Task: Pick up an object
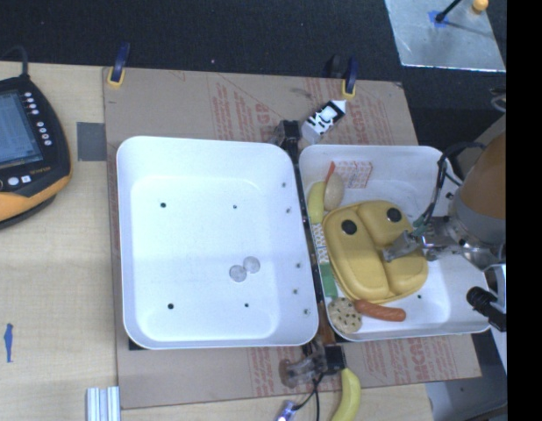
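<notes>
The right bin (429,160) holds a large yellow plastic piece with two black dots (372,248), a pale yellow banana-like item (317,202), a beige oval object (333,188), a red-and-white card (354,172), a speckled round cookie (344,314) and an orange sausage-shaped toy (381,311). My gripper (402,251) reaches in from the right and sits low over the right side of the yellow piece, touching or just above it. Nothing shows as held between its fingers.
The left bin (131,235) holds two small silvery discs (245,270). A teach pendant (21,152) lies at the far left of the bench. A banana (345,397) lies below the bins by a clamp. A black-and-white tag (324,117) sits above the right bin.
</notes>
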Tool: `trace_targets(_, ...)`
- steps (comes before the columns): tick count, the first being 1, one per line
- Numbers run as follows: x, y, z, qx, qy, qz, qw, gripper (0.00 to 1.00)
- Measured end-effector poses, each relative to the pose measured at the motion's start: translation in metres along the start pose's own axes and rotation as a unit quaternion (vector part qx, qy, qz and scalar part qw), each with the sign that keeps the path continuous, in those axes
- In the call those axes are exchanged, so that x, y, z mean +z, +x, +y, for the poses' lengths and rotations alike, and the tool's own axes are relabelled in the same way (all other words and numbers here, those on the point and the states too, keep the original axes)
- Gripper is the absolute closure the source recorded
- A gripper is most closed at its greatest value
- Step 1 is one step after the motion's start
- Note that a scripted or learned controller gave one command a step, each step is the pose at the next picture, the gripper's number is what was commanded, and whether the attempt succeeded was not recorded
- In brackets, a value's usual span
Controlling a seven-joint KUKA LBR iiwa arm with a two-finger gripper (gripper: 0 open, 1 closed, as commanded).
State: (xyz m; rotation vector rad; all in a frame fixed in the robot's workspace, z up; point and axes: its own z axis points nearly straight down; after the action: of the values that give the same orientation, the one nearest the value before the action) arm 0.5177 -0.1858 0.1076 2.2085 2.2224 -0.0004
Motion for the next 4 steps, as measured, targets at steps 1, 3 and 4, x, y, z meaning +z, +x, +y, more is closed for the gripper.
trace_targets(1, -0.003, 0.051, -0.013, 0.001, -0.002, 0.001, 1.0000, 1.00)
trace_targets(3, -0.096, 0.003, -0.040, 0.002, 0.003, 0.003, 1.0000, 0.00)
trace_targets(4, 0.006, 0.020, 0.000, 0.001, 0.004, 0.003, 1.0000, 0.00)
